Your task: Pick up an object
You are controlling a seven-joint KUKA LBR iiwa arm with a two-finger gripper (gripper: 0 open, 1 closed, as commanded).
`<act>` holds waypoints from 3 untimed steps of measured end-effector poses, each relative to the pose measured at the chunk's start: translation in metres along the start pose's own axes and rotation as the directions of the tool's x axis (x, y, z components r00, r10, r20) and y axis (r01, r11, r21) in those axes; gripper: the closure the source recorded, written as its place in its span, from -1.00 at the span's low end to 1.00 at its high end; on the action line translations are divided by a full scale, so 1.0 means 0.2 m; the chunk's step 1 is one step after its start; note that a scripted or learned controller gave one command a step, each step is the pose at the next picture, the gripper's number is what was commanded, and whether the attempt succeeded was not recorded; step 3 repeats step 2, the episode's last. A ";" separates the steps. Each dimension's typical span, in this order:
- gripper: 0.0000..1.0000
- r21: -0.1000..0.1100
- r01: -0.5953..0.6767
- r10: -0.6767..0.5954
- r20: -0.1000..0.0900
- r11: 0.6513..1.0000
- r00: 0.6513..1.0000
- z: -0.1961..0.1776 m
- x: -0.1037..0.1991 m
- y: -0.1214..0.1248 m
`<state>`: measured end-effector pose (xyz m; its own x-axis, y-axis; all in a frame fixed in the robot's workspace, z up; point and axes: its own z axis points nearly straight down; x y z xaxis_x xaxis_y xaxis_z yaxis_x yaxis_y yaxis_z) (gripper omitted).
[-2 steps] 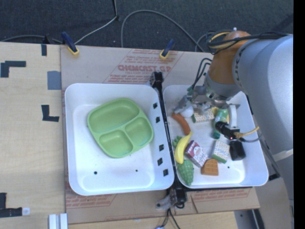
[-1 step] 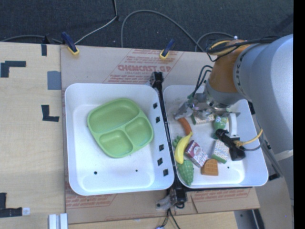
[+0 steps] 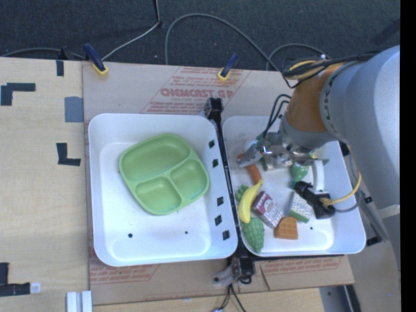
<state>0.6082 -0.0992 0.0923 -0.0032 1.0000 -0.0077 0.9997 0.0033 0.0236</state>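
1. I see two white bins: the left bin [image 3: 104, 239] and the right bin [image 3: 344, 239].
2. In the left bin, I see a pale green divided plate [image 3: 164, 173].
3. Near the right bin's left edge, I see a yellow banana [image 3: 247, 201] and, below it, a dark green bumpy piece [image 3: 254, 233].
4. I see a small orange-red piece [image 3: 255, 173] above the banana.
5. Near the right bin's bottom edge, I see an orange wedge [image 3: 286, 228] and a red-and-white patterned packet [image 3: 266, 207].
6. The arm [image 3: 370, 103] is grey with an orange band [image 3: 305, 106].
7. The surface [image 3: 32, 194] is light wood with black tape marks; the brown cardboard [image 3: 169, 90] carries red lettering.
8. Yellow-and-blue clamps [image 3: 96, 60] sit at the cardboard's top edge.
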 end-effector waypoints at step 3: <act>1.00 0.024 0.000 0.001 -0.008 1.000 1.000 -0.47 0.25 -0.14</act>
